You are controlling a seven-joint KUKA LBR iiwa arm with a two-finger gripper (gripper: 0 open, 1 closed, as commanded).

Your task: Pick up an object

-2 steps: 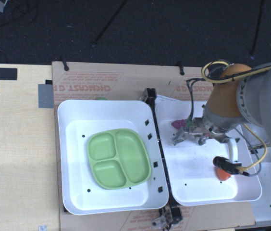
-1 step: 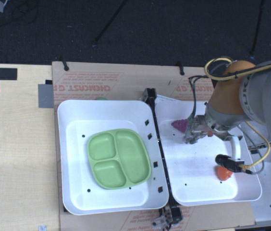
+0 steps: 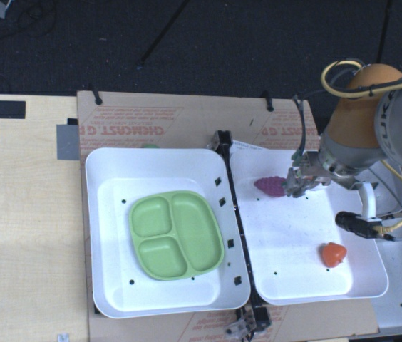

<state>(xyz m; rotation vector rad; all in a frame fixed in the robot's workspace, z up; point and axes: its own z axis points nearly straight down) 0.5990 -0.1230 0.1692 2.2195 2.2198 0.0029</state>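
A small purple lumpy object lies on the floor of the right-hand shallow white plastic bin, toward that bin's far side and a little right of its left wall. The arm's two-finger gripper sits low just beside the purple object's right end; whether it touches the object, and whether it is released or clenched, cannot be told from this angle. The grey arm with its orange band reaches in over the bin's far right corner.

Near the bin's right wall, on the near side, rests a small orange-red rounded object, well apart from the purple one. Between them, bare white bin floor stretches across the middle and near left.

The left-hand shallow white plastic bin touches the right bin along a shared black divider. A light green plastic plate with three compartments lies in its middle, with bare floor all round.

Both bins rest on a brown cardboard sheet printed with red lettering, on a pale wooden bench. Beyond lies dark carpet with cables.
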